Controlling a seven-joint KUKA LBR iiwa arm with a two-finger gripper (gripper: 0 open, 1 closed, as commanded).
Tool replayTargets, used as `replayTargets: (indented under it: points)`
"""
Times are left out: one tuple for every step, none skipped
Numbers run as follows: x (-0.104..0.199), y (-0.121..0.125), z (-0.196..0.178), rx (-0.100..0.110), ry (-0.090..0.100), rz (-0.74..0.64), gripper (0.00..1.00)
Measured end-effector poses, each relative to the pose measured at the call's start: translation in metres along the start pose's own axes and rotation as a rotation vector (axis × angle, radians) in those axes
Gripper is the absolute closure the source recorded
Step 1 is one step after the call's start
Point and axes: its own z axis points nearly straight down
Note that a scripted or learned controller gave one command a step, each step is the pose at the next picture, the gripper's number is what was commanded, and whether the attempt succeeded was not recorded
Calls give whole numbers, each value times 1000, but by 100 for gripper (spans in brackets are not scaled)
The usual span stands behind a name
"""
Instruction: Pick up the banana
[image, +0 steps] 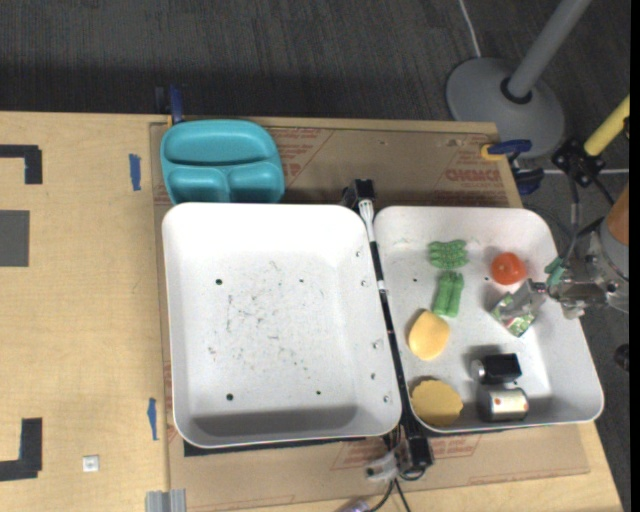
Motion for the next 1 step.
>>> replayTargets:
  points:
    - [69,-19,132,-2,1,-81,0]
